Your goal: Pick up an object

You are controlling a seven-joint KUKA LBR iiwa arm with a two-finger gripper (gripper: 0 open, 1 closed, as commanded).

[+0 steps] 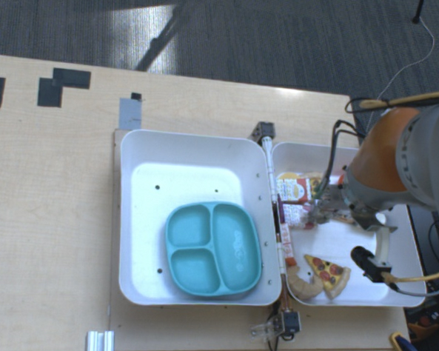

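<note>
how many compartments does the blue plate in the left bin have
3. The blue plate in the left bin has one long compartment along its right side, and two smaller ones on its left: one toward the top, one toward the bottom. None looks hidden.

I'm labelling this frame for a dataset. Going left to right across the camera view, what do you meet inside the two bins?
Left bin → teal divided plate → right bin, where a red-and-white packet comes first, then a toy pizza slice.
</note>
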